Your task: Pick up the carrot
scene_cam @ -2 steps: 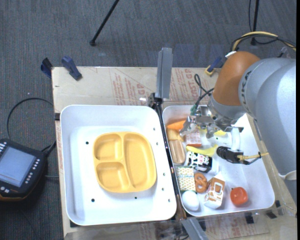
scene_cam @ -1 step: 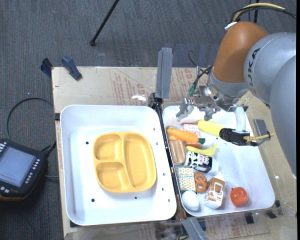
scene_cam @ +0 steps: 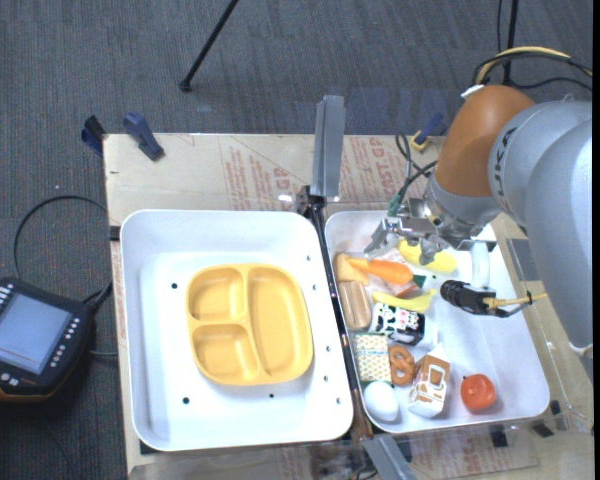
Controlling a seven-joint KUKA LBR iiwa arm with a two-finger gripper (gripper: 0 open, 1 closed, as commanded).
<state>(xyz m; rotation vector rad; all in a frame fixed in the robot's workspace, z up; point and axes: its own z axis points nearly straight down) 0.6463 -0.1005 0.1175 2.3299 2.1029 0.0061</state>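
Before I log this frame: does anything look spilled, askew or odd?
Nothing spilled or damaged. The toy foods crowd the left part of the right bin; the carrot lies there among them. The yellow tray sits flat in the left bin.

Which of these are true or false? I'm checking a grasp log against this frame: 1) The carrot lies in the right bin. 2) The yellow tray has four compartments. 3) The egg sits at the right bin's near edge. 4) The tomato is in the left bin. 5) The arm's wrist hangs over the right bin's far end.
1) True: the carrot lies in the right bin, among other toy food.
2) False: the tray has three compartments.
3) True: the egg sits by the near rim.
4) False: the tomato is in the right bin's near right corner; the left bin holds the tray.
5) True: the gripper is above the far end, near the carrot.
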